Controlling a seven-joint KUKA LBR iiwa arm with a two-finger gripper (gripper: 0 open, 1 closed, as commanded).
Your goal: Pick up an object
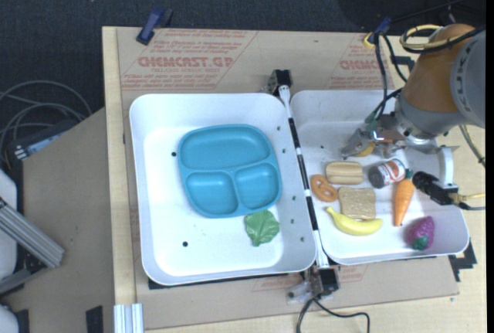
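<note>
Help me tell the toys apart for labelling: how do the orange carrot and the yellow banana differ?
The orange toy carrot is a tapered cone standing roughly up-down in the view; the yellow toy banana is a curved crescent lying crosswise. The carrot lies apart, right of the bread slice; the banana hugs its lower edge. Both sit in the right white bin.

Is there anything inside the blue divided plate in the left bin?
The blue plate shows three bare compartments. A green lettuce piece lies just outside its lower right edge, on the left bin. Whatever is under the plate is covered.

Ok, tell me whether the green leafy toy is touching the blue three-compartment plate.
Touching. The camera view shows the green leafy toy lying against the lower right rim of the blue three-compartment plate, with no white bin floor visible between them.
</note>
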